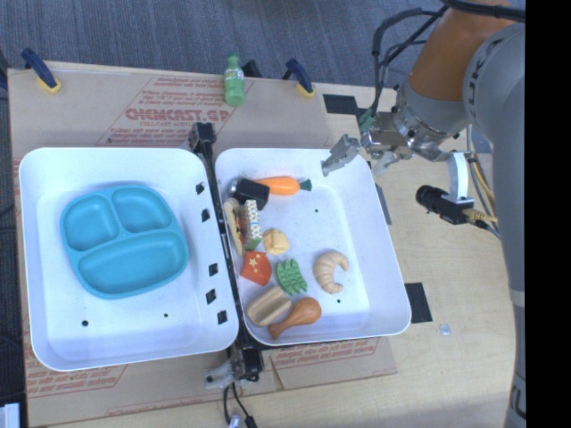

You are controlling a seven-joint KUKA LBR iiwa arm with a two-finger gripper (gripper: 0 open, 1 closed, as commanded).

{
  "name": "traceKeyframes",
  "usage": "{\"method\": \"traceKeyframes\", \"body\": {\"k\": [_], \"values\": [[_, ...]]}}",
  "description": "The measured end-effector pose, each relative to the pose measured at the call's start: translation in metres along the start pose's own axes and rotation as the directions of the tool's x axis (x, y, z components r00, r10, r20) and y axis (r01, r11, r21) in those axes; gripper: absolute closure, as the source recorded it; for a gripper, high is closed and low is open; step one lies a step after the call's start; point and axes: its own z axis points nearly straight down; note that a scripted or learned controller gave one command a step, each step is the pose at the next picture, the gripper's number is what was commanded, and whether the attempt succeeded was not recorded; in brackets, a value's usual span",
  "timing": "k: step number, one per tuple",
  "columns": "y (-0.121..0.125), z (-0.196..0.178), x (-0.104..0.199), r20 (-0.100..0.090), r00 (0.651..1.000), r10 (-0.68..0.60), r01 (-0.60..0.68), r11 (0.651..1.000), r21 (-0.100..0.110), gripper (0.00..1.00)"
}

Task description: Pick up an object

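Observation:
The right bin (379, 266) holds several toy foods. An orange carrot (282, 185) lies at its back beside a black piece (245, 188). A tan croissant (331, 270), a green ridged piece (291, 276), a red piece (256, 267), a small yellow piece (275, 240), a bread roll (268, 307) and a brown drumstick (296, 315) sit nearer the front. My gripper (343, 155) hangs over the bin's back right corner, right of the carrot and apart from it. I see nothing in it.
The left bin (36, 328) bears a blue divided plate (125, 237). A green bottle (234, 80) stands behind the bins on the cardboard. Blue clamps (40, 69) grip the back edge. A black divider (214, 239) runs between the bins.

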Motion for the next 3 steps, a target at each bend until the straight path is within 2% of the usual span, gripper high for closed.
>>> {"method": "traceKeyframes", "body": {"k": [1, 2, 3], "values": [[0.037, 0.114, 0.044, -0.002, 0.994, -0.113, 0.113, 0.994, 0.002, 0.00], [0.041, 0.147, 0.071, 0.008, 0.964, -0.266, 0.266, 0.964, -0.012, 0.00], [0.043, 0.152, 0.078, 0.005, 0.998, -0.056, 0.056, 0.998, -0.017, 0.00]]}}
